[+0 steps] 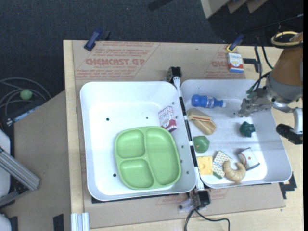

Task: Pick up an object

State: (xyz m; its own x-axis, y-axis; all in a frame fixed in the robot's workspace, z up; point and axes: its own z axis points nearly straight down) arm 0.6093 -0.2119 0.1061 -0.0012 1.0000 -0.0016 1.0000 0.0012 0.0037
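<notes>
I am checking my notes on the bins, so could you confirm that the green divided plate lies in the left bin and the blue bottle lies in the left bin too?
Not quite. The green divided plate does lie in the left bin, but the blue bottle lies in the right bin, near its far edge, as the camera view shows.

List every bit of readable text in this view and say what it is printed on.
"CHEMCAST" followed by letters like "G P", in red, on the brown board behind the left bin; the smaller lines under it are blurred.
The same red print repeats at the board's right end, too faint to read.
Red-and-white packet: print too small to read.
Small carton: label unreadable.
Blue bottle: no legible label.
</notes>
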